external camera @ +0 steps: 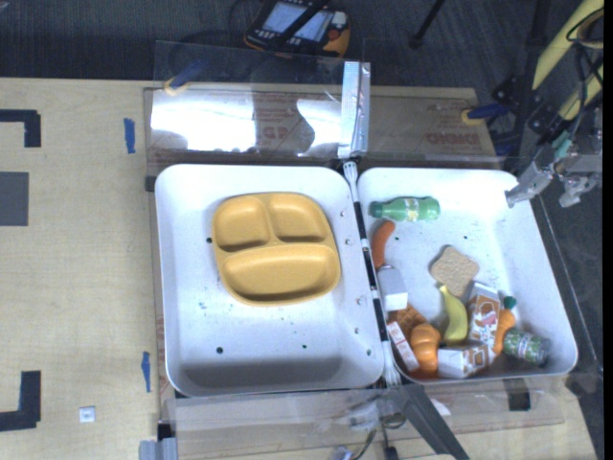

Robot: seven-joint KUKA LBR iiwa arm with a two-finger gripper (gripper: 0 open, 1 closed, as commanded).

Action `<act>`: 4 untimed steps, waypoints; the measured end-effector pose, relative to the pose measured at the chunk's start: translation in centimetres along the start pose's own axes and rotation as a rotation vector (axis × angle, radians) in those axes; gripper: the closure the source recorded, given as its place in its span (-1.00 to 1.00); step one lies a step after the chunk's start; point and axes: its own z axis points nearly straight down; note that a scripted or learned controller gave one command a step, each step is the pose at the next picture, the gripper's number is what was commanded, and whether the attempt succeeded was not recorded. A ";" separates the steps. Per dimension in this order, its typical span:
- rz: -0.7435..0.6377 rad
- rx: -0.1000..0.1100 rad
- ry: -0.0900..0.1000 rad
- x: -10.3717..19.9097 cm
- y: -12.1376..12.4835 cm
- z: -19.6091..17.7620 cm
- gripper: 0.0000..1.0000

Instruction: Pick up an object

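My gripper (pixel 549 188) hangs over the far right rim of the right bin (pixel 536 257). It is open, its two fingertips stand apart and nothing is between them. Below and to its left, the bin holds a green bottle (pixel 405 209) lying on its side near the back, a red sausage (pixel 382 243), a slice of bread (pixel 454 267), a banana (pixel 453 315), an orange (pixel 423 337), and a small bottle with a green cap (pixel 524 345). Small cartons (pixel 484 314) are piled at the front. None of these touches the gripper.
The left bin (pixel 182 333) holds a yellow divided plate (pixel 276 246). A raised divider (pixel 356 247) separates the two bins. A clear panel (pixel 249 113) stands behind them, and cables and stands crowd the far right.
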 end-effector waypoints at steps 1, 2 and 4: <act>0.096 -0.001 -0.001 4.6 -1.2 12.4 -1.00; 0.096 -0.001 -0.001 4.5 -1.1 11.6 1.00; -0.023 -0.007 -0.001 4.7 -9.3 16.8 -1.00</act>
